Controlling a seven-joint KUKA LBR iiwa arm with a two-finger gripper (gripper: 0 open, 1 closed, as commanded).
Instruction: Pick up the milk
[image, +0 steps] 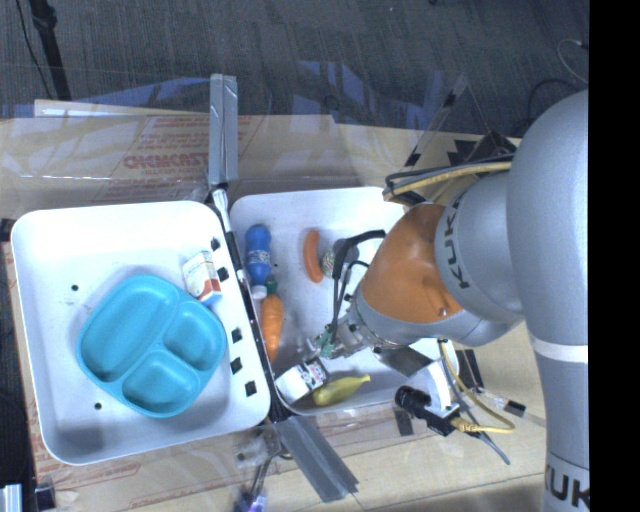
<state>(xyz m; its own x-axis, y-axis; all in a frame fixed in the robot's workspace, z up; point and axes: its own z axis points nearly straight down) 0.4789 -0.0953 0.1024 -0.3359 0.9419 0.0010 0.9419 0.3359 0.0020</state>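
From the overhead camera, my own bulk hides much of the right bin (300, 205): the orange band and grey wrist cover its right half, and the lower right corner is lost beneath me. My end effector (330, 345) is a small cluttered shape under the wrist, low in that bin, and I cannot tell how it is set or whether it has hold of anything. Cables loop over my wrist and trail across the worktop (120, 150) at lower right.

The milk (202, 275) is a small white carton with red print, lying in the left bin (60, 240) near its right wall, just beside the upper right edge of the blue divided plate (150, 345). It is well apart from my end effector, with the bin walls between us.

In the right bin I see a blue bottle (258, 248), a carrot (271, 322) below it, a small orange-red piece (314, 255), a banana (340, 388) near the front wall, and a white labelled bottle (302, 378) just left of the banana, close to my end effector.

I reach in from the right, wrist bent downward over the right bin.
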